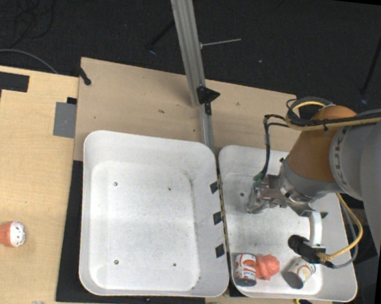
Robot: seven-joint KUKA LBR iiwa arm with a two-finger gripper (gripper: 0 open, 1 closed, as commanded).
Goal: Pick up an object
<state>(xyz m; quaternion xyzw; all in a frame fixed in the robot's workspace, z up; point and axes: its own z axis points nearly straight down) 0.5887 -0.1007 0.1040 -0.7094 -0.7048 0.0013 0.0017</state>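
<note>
Right, grey arm's two-finger gripper hangs low over the bare middle of the right-hand shallow white bin; can't tell its state. Candidates sit along the bin's near wall: small red-and-white labelled can, soft-looking orange-red lump, second small can. Cans likely light, stiff, slick — grab across the body. Wrist hides anything beneath it.

3 objects along bin's near edge

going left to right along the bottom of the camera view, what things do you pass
orange ball → left bin → can → pink lump → small jar
</note>
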